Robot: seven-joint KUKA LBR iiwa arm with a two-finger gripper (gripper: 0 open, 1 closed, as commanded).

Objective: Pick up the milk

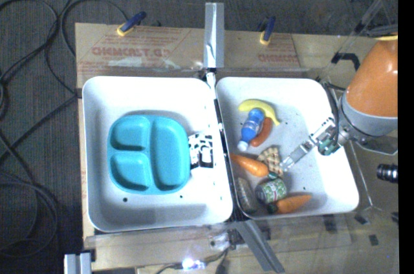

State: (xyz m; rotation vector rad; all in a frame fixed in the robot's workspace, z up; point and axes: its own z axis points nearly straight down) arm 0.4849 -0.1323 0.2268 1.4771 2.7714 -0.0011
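Note:
The milk (202,150) is a small carton with black and white cow patches. It lies in the left bin (97,137), against the right edge of the blue divided plate (150,152) and close to the wall between the bins. My gripper (288,161) is low in the right bin (336,189), reaching in from the right. Its tip is beside a waffle-patterned piece (270,158). It is well to the right of the milk, with the dividing wall between them. Nothing is visibly held.
The right bin holds a yellow banana (260,108), a blue bottle (251,126), an orange carrot (250,166), a green can (272,191) and a second carrot (291,202). The orange band of the arm (375,85) hangs over the right bin's far right side.

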